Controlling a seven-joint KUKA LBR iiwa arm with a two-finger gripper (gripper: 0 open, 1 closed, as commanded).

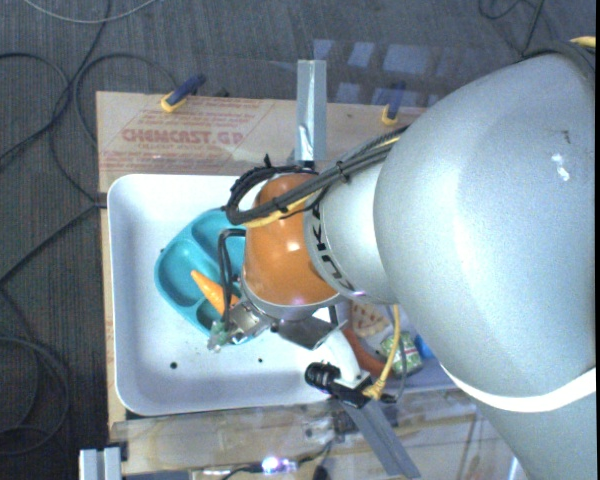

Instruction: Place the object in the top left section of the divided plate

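A teal divided plate lies in the left white bin, towards its middle. An orange carrot-like object rests on the plate, along the ridge between its sections; I cannot tell which section it lies in. My gripper hangs just below the orange wrist band, at the plate's lower right edge and close to the lower end of the orange object. The wrist covers the right part of the plate. Nothing is seen held.
The grey arm covers most of the right bin. A reddish-brown item and a small green-labelled item peek out beneath it. A cardboard sheet lies behind the left bin. The bin's lower left floor is bare.
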